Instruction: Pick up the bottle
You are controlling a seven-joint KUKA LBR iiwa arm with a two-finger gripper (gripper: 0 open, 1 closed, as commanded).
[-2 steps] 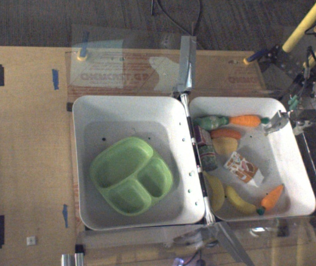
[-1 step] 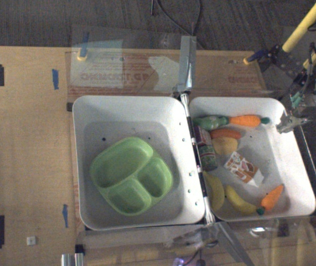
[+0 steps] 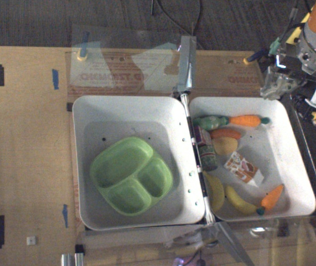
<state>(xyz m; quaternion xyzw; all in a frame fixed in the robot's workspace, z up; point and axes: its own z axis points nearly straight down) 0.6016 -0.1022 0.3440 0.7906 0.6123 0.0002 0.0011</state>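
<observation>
Bottle (image 3: 205,148) lies along the right bin's (image 3: 299,165) left wall, beside carrots and bananas. Tool (image 3: 273,87) hovers above the bin's far corner, its opening unclear.

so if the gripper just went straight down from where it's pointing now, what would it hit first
Probably the back right rim of the right white bin: the two-finger gripper hangs above that corner, pointing down. Depth is unclear, so it might land just inside, near the long orange toy carrot.

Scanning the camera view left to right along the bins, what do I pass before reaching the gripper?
Green divided plate in the left bin → bottle at the right bin's left wall → small carton → lower carrot → gripper past the far right corner.
</observation>
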